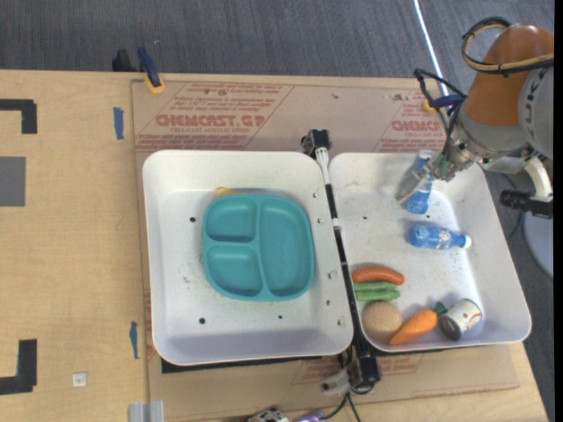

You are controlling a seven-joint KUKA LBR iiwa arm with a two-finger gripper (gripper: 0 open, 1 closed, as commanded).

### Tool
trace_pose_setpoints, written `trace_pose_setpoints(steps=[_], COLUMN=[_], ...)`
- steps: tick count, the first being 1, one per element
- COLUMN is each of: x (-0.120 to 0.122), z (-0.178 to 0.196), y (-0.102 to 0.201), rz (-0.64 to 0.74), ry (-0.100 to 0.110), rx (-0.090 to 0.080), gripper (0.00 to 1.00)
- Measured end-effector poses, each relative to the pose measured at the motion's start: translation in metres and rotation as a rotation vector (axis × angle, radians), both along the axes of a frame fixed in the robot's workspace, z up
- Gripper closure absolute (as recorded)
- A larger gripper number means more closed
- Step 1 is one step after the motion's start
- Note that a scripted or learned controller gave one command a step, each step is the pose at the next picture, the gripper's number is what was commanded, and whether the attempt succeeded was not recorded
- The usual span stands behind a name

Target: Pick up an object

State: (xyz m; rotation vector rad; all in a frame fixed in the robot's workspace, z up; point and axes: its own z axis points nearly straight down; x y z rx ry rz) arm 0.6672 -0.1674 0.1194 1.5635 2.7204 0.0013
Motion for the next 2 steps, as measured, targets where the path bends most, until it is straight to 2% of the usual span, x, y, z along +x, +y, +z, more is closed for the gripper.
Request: trace_pose_setpoints(steps=[1, 2], x=[-0.006, -0.018], z=[-0.034, 0.006], y=[0.019, 0.071], rz=[0.213, 0.061], ry=[0.033, 0.003], rx=[0.0, 0.002], gripper=[0.0, 0.0])
